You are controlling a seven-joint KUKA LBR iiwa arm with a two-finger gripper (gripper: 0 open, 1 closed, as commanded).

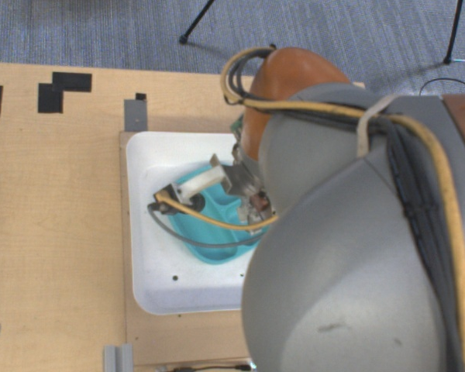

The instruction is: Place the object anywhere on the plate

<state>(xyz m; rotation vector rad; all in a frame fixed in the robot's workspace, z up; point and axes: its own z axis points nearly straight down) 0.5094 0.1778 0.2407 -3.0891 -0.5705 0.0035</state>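
— Progress on the placement: where do we stand?

— I judge it unconfirmed. The gripper (pixel 244 194) hangs low over the teal plate (pixel 217 204), which lies in the white bin (pixel 151 285) on the desk (pixel 54 231). So the tool is at the right spot for a release. Whether the gripper is spread or closed I cannot tell, because its tip is lost among the wrist hardware and cabling.

— And the object itself?

— I cannot place it with any certainty. A small reddish-brown bit (pixel 257 201) sits right against the tool, above the plate's right side. I cannot tell whether it is the object or a piece of the robot. The grey arm (pixel 356 246) covers the right part of the plate and of the bin, so anything lying there is hidden from me.

— What does the part of the plate you can see tell you?

— It is a shallow dish with a smooth, rounded rim, sitting flat toward the bin's middle and right. I see nothing that is clearly a loose item on its exposed left half.

— So what is left?

— As I read it, the release onto the plate, if that has not happened, then lifting clear so I can check the result.
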